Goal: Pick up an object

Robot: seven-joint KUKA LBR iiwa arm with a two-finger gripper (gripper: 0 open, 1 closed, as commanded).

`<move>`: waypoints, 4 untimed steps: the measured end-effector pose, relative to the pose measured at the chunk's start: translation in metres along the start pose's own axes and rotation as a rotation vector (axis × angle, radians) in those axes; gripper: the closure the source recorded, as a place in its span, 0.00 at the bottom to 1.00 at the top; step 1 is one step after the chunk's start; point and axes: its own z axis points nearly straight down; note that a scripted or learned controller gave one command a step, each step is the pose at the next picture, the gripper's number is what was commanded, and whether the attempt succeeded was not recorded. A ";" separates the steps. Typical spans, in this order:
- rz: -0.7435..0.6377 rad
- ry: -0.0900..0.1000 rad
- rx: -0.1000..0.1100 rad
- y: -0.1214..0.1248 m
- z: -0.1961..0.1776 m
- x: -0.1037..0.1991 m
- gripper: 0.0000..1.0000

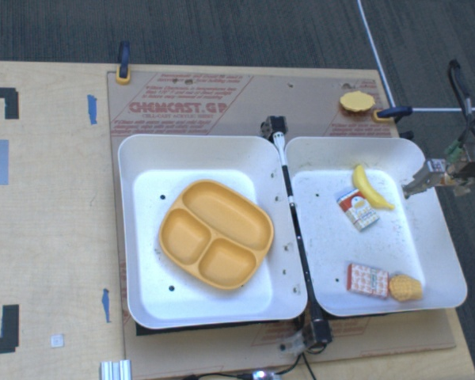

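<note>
The right bin (435,244) holds a yellow banana (370,187) near its far side. A small red and white carton (358,210) lies just below the banana. Near the front lie a flat red packet (368,280) and, touching its right end, a round yellow biscuit (405,288). My gripper (419,184) comes in low over the right bin's right rim, to the right of the banana and apart from it. It is small and partly cut off at the frame's edge, and nothing shows in its grasp.
A yellow three-compartment plate (215,234) lies in the left bin (142,212). A yellow round item (356,101) sits on the cardboard behind the right bin, next to a blue clamp (392,113). A black divider (289,204) runs between the bins.
</note>
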 end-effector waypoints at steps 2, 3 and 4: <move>-0.002 0.003 0.001 0.028 0.171 0.070 0.00; 0.000 0.002 0.000 -0.022 0.170 0.109 0.00; 0.001 0.000 -0.004 -0.054 0.170 0.109 0.00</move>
